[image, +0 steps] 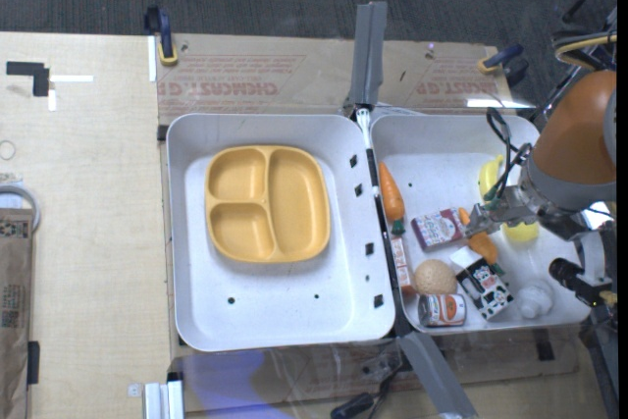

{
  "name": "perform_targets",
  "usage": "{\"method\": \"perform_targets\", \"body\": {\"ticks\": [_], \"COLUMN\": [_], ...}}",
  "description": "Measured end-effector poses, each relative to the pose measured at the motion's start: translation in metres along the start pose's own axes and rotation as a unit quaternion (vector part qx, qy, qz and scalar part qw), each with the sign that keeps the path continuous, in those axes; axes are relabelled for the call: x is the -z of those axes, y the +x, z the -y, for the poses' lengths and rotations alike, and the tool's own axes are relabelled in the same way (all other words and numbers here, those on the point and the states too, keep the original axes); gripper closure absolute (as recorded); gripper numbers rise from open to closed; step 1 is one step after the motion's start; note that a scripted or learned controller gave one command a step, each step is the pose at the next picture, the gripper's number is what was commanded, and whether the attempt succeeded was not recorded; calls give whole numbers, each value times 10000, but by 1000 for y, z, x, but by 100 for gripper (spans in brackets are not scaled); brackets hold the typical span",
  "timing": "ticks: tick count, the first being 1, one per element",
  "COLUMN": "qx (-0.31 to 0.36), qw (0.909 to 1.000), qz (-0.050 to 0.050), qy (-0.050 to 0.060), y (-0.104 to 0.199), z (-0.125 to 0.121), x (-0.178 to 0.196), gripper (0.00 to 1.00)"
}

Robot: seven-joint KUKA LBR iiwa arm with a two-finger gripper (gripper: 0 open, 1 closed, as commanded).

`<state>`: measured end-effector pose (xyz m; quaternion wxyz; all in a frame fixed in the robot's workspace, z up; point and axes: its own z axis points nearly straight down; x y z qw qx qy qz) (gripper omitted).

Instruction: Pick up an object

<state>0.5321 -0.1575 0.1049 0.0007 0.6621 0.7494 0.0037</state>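
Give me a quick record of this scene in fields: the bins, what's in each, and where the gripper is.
left bin: holds a yellow divided plate, three compartments, nothing on it
right bin: holds a carrot, a maroon packet, a brown egg-shaped item, a small can, a black-and-white carton, a yellow object
gripper: low over the right bin, beside the maroon packet
grip state: cannot tell
arm: enters from the right
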Motion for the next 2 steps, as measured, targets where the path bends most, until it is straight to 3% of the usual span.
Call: {"method": "perform_targets", "body": {"ticks": [1,2], "qx": [985,1039], "qw": [9951,9946], "qz": [72,20], "qy": [-49,43], "y": [42,89], "z": [19,-54], "x": [-8,114], "gripper": [100,100]}}
